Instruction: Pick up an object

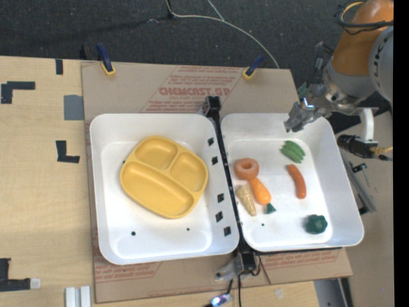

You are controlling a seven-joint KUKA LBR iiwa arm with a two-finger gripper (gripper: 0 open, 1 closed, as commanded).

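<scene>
Broccoli (315,224) sits nearest, low in the right bin (342,190). Red print on the cardboard (192,91) is partly legible as "CHEMCAST". Carrot (259,189) and sausage (297,180) both slant down-right; corn (246,199), donut (246,167) and green pod (293,150) crowd them. Yellow plate (165,176) fills the left bin (105,190). Whether the gripper (298,120) has its jaws spread, I cannot tell.

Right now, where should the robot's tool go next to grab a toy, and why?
Probably a short move down and toward the green pea pod. The tool hangs over the right bin's far edge with nothing seen in it, and the pea pod lies nearest, apart from the other toys.
</scene>
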